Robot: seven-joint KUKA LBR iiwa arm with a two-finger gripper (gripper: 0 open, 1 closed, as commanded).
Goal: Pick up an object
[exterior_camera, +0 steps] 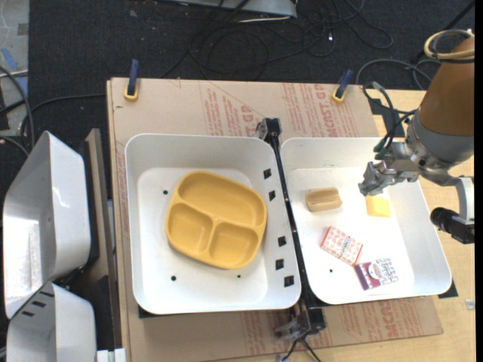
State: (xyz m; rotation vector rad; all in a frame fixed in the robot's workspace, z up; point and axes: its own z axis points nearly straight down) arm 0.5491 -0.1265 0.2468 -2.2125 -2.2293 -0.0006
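Observation:
The right bin (423, 277) holds a tan bread-like block (323, 199), a yellow block (379, 206), a red-and-white packet (341, 245) and a purple-and-white packet (376, 273). My gripper (374, 179) hangs over the right bin's upper right part, just above and left of the yellow block. The tan block lies to its left, apart from it. Nothing shows between the fingers.
The left bin (143, 225) holds a yellow divided plate (216, 219). A black divider with clips (283, 225) runs between the two bins. White containers (41, 217) stand off the bench at the left. Cables lie on the dark floor behind the bench.

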